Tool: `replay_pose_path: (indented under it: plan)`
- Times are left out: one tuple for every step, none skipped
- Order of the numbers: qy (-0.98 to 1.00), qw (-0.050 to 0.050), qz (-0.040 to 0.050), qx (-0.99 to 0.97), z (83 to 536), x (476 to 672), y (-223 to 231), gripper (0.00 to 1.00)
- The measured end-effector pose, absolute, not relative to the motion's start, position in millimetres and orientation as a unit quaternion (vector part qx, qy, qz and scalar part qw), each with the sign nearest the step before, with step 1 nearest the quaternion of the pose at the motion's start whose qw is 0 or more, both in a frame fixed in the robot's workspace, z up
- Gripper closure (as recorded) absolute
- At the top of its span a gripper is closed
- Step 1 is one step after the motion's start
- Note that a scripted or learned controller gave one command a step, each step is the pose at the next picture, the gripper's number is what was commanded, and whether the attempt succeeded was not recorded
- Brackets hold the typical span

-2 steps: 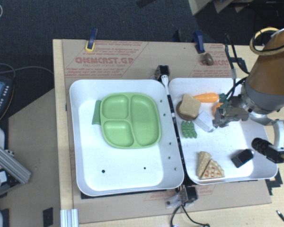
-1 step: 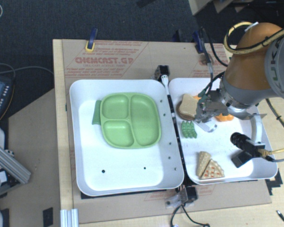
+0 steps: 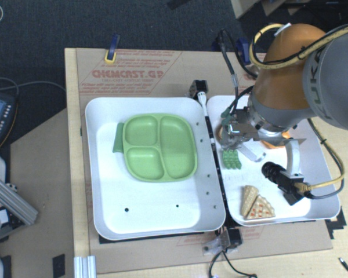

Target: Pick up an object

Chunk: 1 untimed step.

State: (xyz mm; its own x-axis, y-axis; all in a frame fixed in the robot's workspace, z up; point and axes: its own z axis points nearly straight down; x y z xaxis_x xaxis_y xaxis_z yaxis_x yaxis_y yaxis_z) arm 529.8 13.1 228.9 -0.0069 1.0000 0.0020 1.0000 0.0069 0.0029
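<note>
Green moulded plastic forms a smooth, rounded three-compartment plate [image 3: 159,146] lying flat in the left white bin [image 3: 104,201], well to the left of a small green studded block [image 3: 231,158] that sits in the right bin [image 3: 319,210] near its left wall. Metallic and angular, the gripper [image 3: 229,131] hangs just above that block in the view; whether it is open or closed cannot be told. Below and right of the block lies a tan, speckled wedge [image 3: 256,203].
</note>
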Motion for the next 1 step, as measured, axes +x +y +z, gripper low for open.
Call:
replay_pose_path:
  plan:
    - [0.709,0.001,0.0014,0.705,233.6,539.0,70.3,1.0]
